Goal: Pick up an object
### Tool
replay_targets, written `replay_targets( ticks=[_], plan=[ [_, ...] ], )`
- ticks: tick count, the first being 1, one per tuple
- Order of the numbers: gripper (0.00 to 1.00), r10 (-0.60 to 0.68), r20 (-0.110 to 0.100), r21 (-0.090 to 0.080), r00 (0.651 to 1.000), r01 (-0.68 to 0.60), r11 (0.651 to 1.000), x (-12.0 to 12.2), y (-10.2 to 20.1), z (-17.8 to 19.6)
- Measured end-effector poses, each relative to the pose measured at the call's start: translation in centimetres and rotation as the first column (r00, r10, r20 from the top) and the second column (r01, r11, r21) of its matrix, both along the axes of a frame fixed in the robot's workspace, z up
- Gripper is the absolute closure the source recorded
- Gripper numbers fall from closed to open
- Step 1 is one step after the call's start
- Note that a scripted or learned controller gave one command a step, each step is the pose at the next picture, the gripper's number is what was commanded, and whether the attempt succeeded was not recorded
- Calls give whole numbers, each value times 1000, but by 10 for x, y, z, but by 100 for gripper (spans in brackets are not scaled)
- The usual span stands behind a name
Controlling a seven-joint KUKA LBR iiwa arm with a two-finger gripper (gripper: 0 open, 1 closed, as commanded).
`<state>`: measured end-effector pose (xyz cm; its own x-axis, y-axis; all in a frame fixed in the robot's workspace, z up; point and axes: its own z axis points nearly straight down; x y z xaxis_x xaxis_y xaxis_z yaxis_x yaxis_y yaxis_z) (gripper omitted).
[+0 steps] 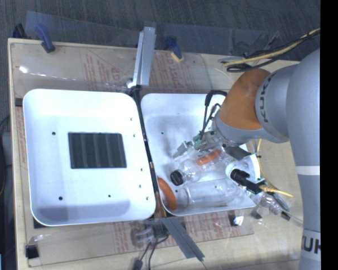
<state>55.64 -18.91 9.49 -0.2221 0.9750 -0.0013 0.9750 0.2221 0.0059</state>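
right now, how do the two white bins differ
The left bin has a dark ribbed rectangular panel on its floor; the right bin holds clear plastic bottles and an orange object. The arm reaches over the right bin, not the left. Both are shallow, white, with rounded corners.

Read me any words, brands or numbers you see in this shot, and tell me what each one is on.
"KU", the start of a cut-off word, on the grey arm, near its lower edge.
Red printing across the bench under clear film: too faint and small to read.
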Motion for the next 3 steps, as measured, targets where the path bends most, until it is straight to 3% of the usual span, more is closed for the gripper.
replay_targets(
  ticks=[1,2,3],
  plan=[
    [0,63,44,-16,997,-63,998,-45,32,9],
    [0,50,36,-11,998,-50,999,-45,60,7],
    [0,-97,-7,0,995,97,995,-52,1,119]
  ],
)
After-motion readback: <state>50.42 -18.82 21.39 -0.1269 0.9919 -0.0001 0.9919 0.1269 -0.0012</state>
